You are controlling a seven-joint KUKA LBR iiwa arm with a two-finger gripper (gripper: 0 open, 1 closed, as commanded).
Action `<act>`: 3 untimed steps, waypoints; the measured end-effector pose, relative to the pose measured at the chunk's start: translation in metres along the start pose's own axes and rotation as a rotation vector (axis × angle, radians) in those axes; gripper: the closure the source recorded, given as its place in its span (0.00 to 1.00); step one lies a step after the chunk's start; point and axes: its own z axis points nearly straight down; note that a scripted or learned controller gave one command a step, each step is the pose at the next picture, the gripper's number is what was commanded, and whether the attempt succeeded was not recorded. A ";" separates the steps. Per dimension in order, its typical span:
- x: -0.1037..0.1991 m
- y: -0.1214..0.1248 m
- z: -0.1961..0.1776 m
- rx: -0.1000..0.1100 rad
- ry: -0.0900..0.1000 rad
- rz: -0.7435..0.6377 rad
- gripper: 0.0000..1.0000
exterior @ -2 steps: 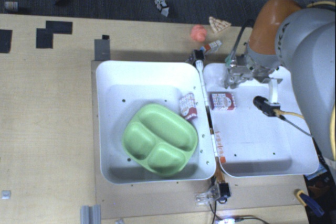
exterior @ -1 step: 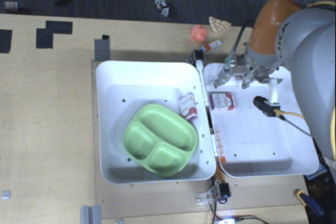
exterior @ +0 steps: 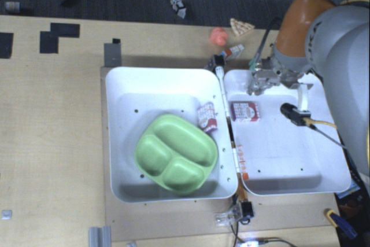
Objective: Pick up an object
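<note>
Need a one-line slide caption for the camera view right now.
The gripper hangs over the right bin near a small packet; a green divided plate fills the left bin.

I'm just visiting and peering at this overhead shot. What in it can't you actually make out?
- Gripper, camera view: small and partly covered by the arm's own wrist, so its finger state is unreadable.
- Small packet in the right bin: print too small to read.
- Second packet beside the green divided plate: label blurred.
- Tiny bits on the dark floor: too small to identify.
- Arm: cut off by the right edge.
</note>
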 end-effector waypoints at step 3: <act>-0.010 -0.055 0.010 0.002 0.000 0.011 1.00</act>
